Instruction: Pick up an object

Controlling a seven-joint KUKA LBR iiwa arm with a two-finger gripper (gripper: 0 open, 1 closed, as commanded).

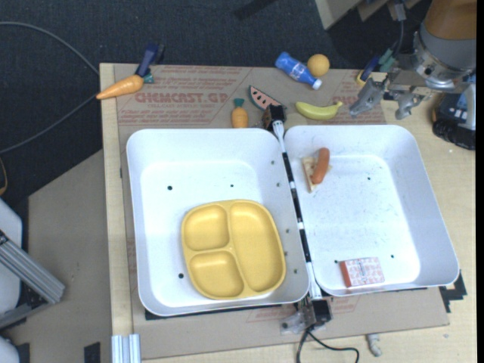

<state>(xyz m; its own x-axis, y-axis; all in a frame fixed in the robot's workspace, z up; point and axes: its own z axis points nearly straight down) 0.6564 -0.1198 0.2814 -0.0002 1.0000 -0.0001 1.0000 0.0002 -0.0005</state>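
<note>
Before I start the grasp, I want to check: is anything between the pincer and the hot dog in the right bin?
Nothing visible. The pincer hangs beyond the bin's far rim; the hot dog lies uncovered.

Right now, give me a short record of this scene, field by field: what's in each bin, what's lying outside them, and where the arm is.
left bin: yellow tray with three compartments
right bin: hot dog near the divider; red box at the near edge
behind bins: carrot, melon slice, bottle, orange, banana
gripper: above the bench behind the right bin, nothing seen in it
</note>
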